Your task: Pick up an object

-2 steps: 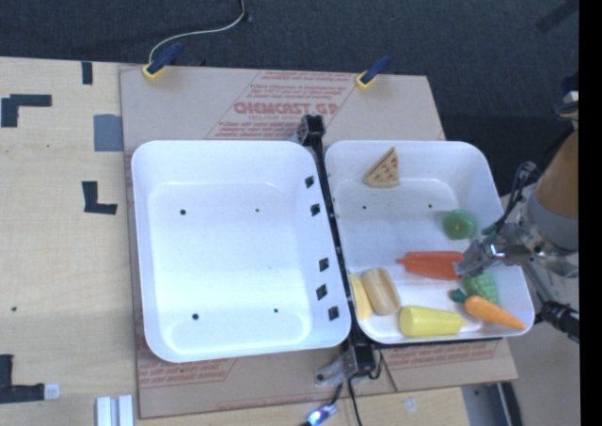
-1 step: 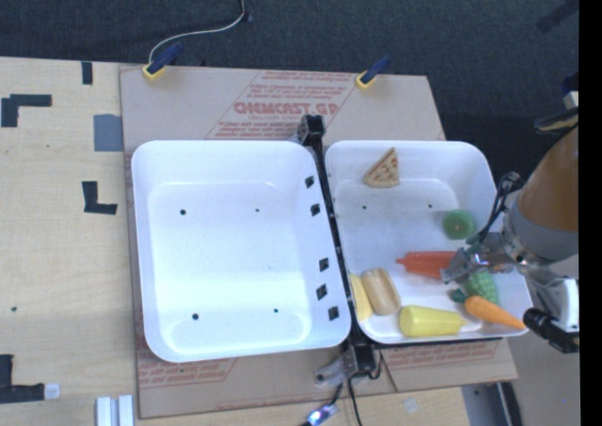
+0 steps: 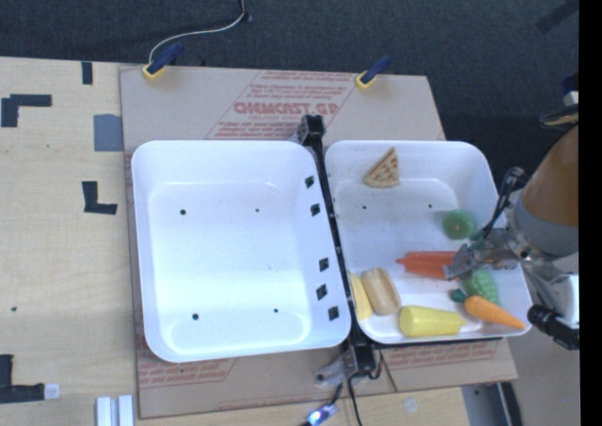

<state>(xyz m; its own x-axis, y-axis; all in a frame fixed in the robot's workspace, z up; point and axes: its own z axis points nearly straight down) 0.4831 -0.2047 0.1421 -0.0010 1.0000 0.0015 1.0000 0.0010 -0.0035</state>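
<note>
Gripper (image 3: 467,266) just right of red pepper (image 3: 428,264) (right bin (image 3: 470,159))

Even bright light, soft shadows, slightly blurry

Two white bins side by side on counter (image 3: 56,255). Left bin (image 3: 150,227) bare white. Right bin (image 3: 414,156) holds waffle wedge (image 3: 383,170) at far side, green round piece (image 3: 458,223), red pepper (image 3: 425,264), hot dog bun (image 3: 381,291), yellow piece (image 3: 429,322), carrot (image 3: 494,312), green leafy item (image 3: 483,285). Claw (image 3: 463,269) low at red pepper's right end, just beside green leafy item.
</note>
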